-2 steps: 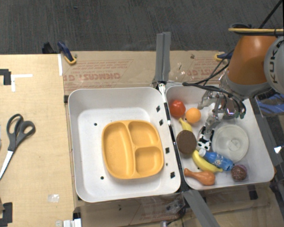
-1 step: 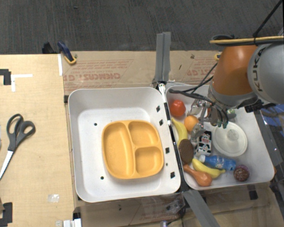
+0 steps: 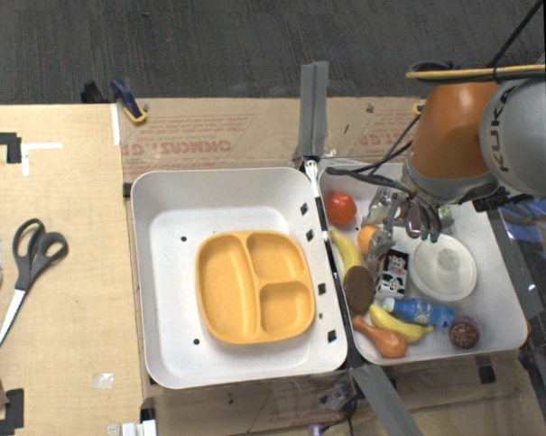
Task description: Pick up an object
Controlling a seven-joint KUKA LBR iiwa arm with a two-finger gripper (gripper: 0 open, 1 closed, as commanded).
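Camera view: the arm [image 3: 486, 131] comes in from three o'clock and its claw [image 3: 401, 218] hangs low over the right bin [image 3: 502, 284], though whether it is open or closed I cannot tell. Beneath it lie a tomato [image 3: 341, 207] at nine o'clock, a banana [image 3: 348, 252], a white lid [image 3: 444, 267] at four o'clock and a card [image 3: 395, 272]. The left bin [image 3: 157, 263] holds a yellow divided plate [image 3: 255, 286].
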